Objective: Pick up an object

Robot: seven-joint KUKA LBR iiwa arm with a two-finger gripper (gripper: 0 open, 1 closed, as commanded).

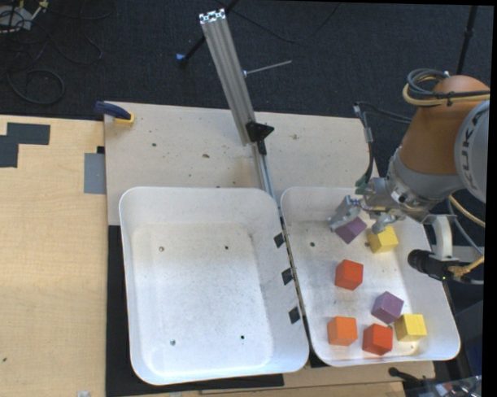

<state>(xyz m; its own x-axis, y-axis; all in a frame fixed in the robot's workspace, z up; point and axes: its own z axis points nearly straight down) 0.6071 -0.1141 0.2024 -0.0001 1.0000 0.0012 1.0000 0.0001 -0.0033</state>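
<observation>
My gripper point(367, 214) hangs low over the far part of the right bin point(315, 261), at the end of the grey arm with its orange band point(447, 119). It looks open, its two grey fingers point(344, 212) spread apart. A purple block point(351, 230) lies just under the left finger, and a yellow block point(383, 239) lies just under the right one. Neither block sits between the fingers. Further forward in the same bin lie a red-orange block point(349, 274), a second purple block point(387, 306), a second yellow block point(411, 326), an orange block point(341, 330) and a red block point(378, 338).
The left bin point(196, 289) stands beside the right one, with small black clips point(285, 275) along the shared edge. A slanted aluminium post point(232, 75) rises behind the bins. A blue-and-yellow clamp point(115, 112) sits at the bench's far left corner.
</observation>
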